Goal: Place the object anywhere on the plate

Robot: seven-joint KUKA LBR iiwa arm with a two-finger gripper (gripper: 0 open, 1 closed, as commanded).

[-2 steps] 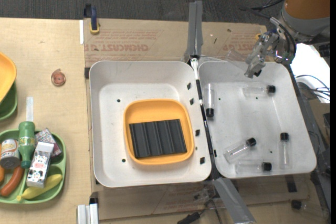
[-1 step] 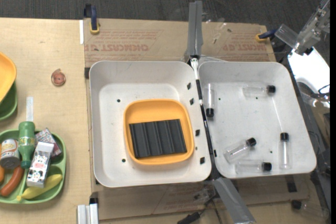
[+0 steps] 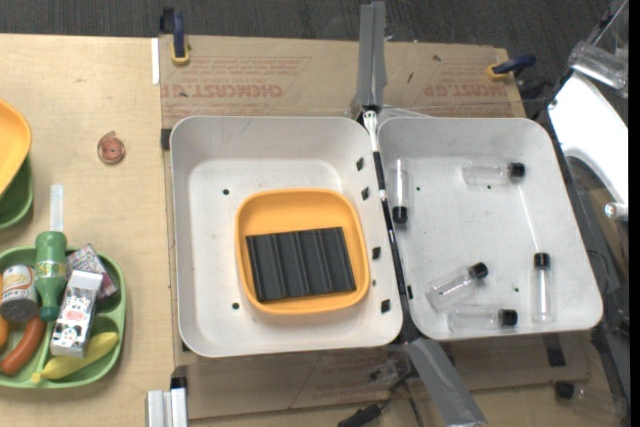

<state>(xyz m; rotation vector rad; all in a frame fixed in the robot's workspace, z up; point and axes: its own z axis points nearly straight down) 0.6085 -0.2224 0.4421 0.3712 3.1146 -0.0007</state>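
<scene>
An orange square plate (image 3: 262,213) with rounded corners lies in the middle of the left white bin (image 3: 200,215). A black ribbed rectangular object (image 3: 301,263) rests flat on the plate, covering most of its floor and sitting a little toward the near edge. In the right white bin (image 3: 560,215) lie several clear vials with black caps, among them one (image 3: 398,195) along the left wall, one (image 3: 495,173) at the back and one (image 3: 457,281) near the front.
A green tray (image 3: 100,335) with toy food and a small bottle stands on the wooden table at the left. A yellow bowl (image 3: 10,150) shows at the left edge, with a small pink disc (image 3: 111,148) beside it. White machine parts (image 3: 600,135) stand at the right edge.
</scene>
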